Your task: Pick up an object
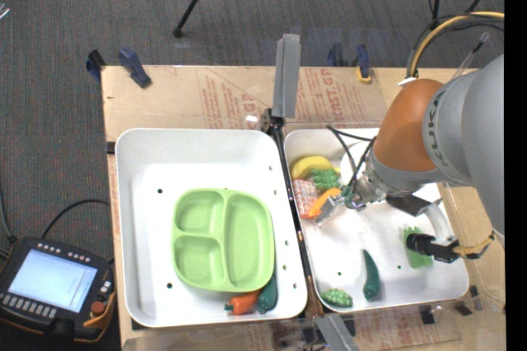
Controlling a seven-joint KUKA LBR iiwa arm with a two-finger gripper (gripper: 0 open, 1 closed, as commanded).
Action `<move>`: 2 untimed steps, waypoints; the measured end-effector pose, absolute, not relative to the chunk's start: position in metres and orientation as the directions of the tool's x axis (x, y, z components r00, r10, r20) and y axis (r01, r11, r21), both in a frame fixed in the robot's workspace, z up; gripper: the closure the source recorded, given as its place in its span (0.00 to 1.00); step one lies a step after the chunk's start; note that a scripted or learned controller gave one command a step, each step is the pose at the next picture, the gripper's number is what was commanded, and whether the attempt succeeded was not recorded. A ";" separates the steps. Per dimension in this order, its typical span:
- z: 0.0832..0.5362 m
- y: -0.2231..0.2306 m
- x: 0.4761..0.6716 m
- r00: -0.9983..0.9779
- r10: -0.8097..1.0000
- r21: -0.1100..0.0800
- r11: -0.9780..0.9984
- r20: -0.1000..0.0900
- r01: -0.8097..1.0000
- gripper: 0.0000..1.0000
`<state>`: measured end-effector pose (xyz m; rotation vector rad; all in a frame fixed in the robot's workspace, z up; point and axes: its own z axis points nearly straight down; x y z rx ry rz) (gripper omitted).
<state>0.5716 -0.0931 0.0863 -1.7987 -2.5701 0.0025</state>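
Observation:
My gripper is low over the left side of the right bin, in a cluster of toy foods. An orange carrot-like piece lies right at the gripper's tip. Just behind it are a yellow banana and a knobbly green piece, with a reddish packet to the left against the bin wall. Whether anything is gripped is hidden by the wrist. Toward the front of the same bin lie a dark green pepper and a small green bunch.
The left bin holds a light green divided plate, with an orange piece and a dark green piece at its front edge. A green object lies at the right bin's right side. A grey post stands behind the bins.

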 end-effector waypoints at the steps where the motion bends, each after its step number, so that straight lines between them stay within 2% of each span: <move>1: 0.087 -0.091 0.593 -0.241 0.971 -0.003 0.241 0.002 0.971 0.00; 2: 0.084 -0.092 0.619 -0.195 0.981 -0.020 0.195 0.009 0.981 0.00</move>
